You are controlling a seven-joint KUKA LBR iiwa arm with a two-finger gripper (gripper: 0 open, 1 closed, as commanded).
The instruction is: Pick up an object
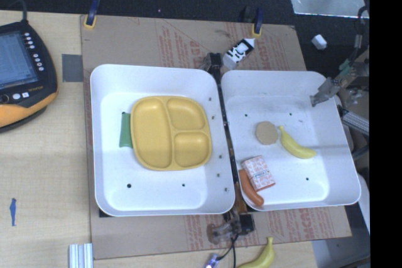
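Observation:
The right bin (314, 194) holds a yellow banana (295, 145), a round tan cookie (266, 132), a red and white packet (259, 173) and an orange sausage (250, 191) against its front left wall. My gripper (326, 91) hangs over the bin's far right corner, well clear of these objects, with nothing visibly in it. The arm behind it is cut off by the view's right side.
The left bin (113, 191) holds a yellow divided plate (169, 132) lying on a green item (125, 130). A teach pendant (22, 75) lies at the far left. A second banana (264, 254) lies outside the bins at the front. A black and white object (239, 51) sits behind the bins.

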